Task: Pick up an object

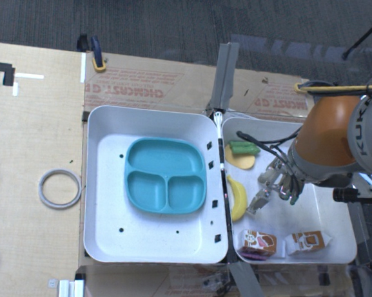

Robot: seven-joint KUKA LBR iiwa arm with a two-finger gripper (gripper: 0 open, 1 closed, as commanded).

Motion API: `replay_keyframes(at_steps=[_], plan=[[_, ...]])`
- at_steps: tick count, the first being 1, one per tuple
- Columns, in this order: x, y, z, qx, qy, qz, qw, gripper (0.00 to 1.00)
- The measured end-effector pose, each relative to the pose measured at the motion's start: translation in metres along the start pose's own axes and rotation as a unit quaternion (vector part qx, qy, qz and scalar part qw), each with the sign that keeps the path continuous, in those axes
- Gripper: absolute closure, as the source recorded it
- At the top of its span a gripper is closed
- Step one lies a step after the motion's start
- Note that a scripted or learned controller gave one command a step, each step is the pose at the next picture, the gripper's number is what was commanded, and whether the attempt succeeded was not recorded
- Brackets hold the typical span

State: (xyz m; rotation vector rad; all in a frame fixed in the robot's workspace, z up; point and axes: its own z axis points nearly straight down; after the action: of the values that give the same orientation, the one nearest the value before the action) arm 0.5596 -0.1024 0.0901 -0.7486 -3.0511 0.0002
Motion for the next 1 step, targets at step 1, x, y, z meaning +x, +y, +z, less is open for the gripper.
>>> replay_keyframes(at_steps=[1], plan=[[-0.0448,0.0325,-0.0009,0.000,-0.001,-0.016,0.9999,0.00]])
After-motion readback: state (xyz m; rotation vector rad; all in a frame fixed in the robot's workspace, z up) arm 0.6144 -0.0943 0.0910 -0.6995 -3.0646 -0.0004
